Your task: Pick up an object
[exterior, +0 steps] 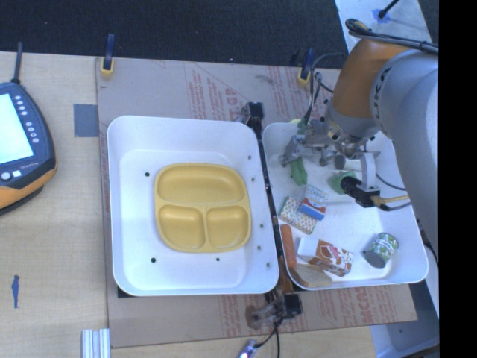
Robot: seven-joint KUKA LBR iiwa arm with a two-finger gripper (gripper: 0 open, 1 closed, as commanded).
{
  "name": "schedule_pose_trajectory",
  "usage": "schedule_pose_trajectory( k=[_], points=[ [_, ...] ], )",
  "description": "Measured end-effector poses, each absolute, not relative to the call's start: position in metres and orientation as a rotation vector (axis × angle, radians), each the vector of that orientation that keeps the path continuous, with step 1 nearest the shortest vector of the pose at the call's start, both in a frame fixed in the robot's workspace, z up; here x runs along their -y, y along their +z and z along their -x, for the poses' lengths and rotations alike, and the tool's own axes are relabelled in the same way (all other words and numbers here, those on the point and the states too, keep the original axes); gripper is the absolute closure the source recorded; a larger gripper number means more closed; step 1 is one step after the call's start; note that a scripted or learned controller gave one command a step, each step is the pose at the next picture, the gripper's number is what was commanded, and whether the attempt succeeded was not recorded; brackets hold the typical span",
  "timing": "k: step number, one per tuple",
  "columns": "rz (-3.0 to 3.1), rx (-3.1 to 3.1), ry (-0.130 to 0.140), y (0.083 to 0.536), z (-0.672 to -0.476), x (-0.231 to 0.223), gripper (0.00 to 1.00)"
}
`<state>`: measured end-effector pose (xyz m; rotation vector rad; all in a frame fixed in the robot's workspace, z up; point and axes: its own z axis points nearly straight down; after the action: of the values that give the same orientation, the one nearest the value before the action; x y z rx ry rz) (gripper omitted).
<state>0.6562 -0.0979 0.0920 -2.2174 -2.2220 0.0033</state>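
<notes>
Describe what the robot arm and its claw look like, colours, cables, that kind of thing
The arm is thick and rounded, light grey, with a broad orange band above the wrist. Below the band sits a grey metal wrist block that carries the claw, a grey metal piece. Thin dark cables loop around the wrist, and a black connector with a cable hangs beside it.

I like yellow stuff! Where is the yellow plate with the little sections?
The yellow plate lies in the middle of the left white bin, across the divide from the right bin's small packets.
</notes>
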Motion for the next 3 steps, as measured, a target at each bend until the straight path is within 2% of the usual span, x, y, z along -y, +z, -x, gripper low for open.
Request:
schedule_pose_trajectory(
  k=[2,3],
  points=[
    [2.216,2.22,0.005,0.092,-0.654,0.097,0.0],
    [2.213,2.22,0.007,0.102,-0.654,0.098,1.0]
  ],
)
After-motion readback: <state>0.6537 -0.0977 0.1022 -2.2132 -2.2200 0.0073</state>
